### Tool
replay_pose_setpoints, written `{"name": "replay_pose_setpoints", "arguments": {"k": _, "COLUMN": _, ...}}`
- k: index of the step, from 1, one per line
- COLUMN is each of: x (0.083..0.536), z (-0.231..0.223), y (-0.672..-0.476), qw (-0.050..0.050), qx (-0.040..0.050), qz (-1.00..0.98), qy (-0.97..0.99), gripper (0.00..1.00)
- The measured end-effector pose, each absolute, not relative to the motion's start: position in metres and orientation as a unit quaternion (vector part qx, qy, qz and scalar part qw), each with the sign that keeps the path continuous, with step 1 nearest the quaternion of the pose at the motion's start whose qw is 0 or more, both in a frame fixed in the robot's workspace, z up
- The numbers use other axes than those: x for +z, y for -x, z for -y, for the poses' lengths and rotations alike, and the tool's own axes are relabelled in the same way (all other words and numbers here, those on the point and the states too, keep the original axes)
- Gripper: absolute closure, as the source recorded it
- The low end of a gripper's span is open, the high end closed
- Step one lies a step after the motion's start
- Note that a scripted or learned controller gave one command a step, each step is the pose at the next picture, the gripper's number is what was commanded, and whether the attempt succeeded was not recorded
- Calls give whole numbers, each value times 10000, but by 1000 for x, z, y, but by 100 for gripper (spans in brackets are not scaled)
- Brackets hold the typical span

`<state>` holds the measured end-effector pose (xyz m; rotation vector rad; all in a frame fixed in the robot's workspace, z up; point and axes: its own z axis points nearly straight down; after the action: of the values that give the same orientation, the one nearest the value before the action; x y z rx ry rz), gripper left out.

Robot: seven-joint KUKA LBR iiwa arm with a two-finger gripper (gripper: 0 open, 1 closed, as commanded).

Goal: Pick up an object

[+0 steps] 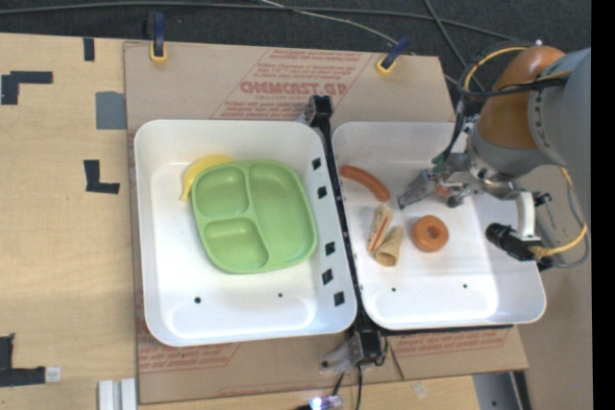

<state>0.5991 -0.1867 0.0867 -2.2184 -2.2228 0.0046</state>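
Landmark: right bin.
Gripper: low over the right bin's upper middle, fingers slightly parted, nothing between them.
Sausage: in the right bin, just left of the gripper.
Donut: below the gripper, apart from it.
Cone: left of the donut.
Green tray: in the left bin, over a banana.

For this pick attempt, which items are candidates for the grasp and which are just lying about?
Candidates, in the right bin near the gripper:
- sausage
- orange ring
- cone-shaped toy

Lying about, in the left bin:
- green divided plate
- banana, partly under the plate
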Motion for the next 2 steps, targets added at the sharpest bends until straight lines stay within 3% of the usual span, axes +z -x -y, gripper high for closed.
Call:
{"name": "replay_pose_setpoints", "arguments": {"k": 1, "x": 100, "z": 186, "y": -600, "qw": -4, "qx": 5, "qz": 7080, "qy": 7062, "gripper": 100}}
{"name": "replay_pose_setpoints", "arguments": {"k": 2, "x": 146, "z": 187, "y": -609, "qw": -11, "qx": -8, "qz": 7076, "qy": 7066, "gripper": 100}}
